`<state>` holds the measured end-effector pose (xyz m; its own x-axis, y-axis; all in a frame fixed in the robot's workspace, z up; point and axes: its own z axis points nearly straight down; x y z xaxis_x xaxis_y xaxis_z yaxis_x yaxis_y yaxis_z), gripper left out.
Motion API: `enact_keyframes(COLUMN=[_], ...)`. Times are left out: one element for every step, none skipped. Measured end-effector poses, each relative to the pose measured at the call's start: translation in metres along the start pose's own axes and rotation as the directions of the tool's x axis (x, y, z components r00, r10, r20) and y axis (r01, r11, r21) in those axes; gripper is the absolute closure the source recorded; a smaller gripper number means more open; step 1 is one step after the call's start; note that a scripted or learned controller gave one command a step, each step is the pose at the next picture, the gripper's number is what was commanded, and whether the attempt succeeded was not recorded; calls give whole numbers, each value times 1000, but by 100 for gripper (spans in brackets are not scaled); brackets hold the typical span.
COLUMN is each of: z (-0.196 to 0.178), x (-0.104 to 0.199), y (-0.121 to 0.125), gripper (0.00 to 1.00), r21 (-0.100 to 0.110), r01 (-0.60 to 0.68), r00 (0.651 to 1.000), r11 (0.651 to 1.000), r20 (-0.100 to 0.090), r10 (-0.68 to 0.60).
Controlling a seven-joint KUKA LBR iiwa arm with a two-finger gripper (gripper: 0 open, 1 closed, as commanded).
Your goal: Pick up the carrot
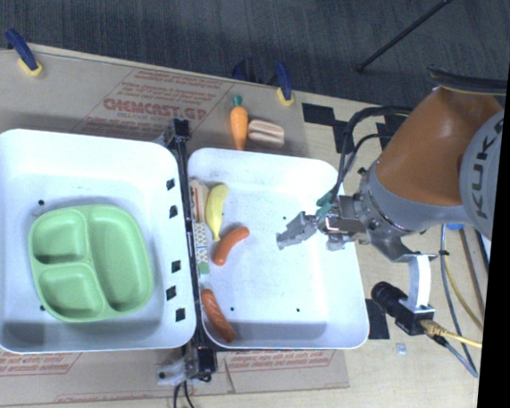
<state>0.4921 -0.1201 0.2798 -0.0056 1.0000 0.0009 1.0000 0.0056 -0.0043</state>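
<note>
I see the carrot (238,123) lying on the desk (140,98) behind the right bin (314,334), outside it, just beside a small bun (266,133). The gripper (292,235) hangs over the right bin's floor, well apart from the carrot. Whether its fingers are wide or narrow, I cannot tell.

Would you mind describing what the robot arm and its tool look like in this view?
The arm is bulky and rounded, grey with a broad orange band above the wrist and part of dark lettering on its grey shell at the right. Black cables loop beside the wrist. The tool is small, metallic grey, on a cluttered mount with a touch of green.
</note>
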Motion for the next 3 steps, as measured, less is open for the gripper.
enact_keyframes(z=[182, 87, 88], x=[24, 104, 102], y=[-1, 62, 142], gripper=[0, 0, 0], r21=[3, -3, -1], r01=[142, 89, 7], r00=[990, 996, 1000], r11=[990, 996, 1000], r20=[-2, 0, 2], r10=[-142, -89, -7])
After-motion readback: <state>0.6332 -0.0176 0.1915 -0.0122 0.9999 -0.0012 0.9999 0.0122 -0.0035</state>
